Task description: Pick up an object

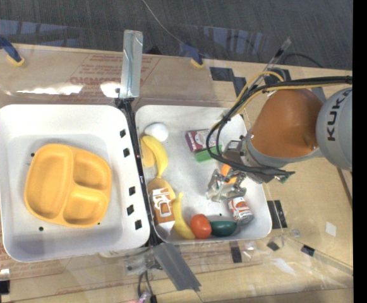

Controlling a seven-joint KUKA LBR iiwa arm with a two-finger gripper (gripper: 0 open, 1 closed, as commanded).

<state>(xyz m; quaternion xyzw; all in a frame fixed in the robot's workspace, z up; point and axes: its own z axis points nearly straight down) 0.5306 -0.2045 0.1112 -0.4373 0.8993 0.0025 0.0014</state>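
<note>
My robot lab bench.
I see taped plastic sheeting (76, 74), two white bins (6, 169), loose cables (252, 93), grey carpet (57, 5).

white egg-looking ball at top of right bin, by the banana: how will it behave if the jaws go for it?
The white ball looks round and smooth, so it will probably roll or squirt out when pinched. It sits against the banana near the bin wall, which may block a push and crowd the jaws.

Black capital letters "KU" are legible on the grey arm casing (336, 128) at the right edge, where the remainder of the word is cut off. Faint red print is visible on the cardboard sheet (88, 68) behind the bins, but cannot be read. Markings on the orange-labelled bottle (162, 206) and the small can (240, 209) are likewise too small to read.
</note>
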